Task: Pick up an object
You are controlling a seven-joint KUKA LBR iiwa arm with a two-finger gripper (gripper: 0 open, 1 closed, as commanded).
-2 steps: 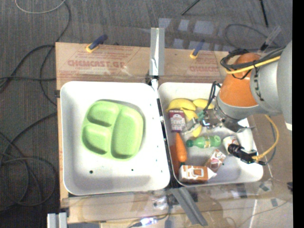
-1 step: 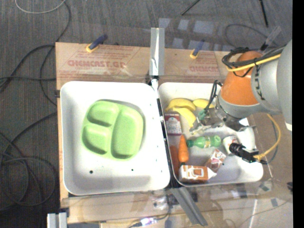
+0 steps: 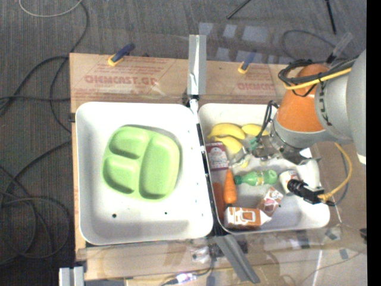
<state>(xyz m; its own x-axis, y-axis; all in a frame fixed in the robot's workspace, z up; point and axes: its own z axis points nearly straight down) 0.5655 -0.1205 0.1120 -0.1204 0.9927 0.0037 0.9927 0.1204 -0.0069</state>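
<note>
Bananas [image 3: 229,133]: nearest target, right bin [image 3: 324,219], I judge.
Gripper [image 3: 257,148]: low among the clutter for a pick; I cannot tell its state.

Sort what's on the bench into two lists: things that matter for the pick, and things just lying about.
For the pick:
gripper, low in the right bin
bananas
green bottle
carrot
orange carton
small packet

Lying about:
left bin
green divided tray inside it
cardboard sheet under the bins
blue clamps at its back edge
</note>
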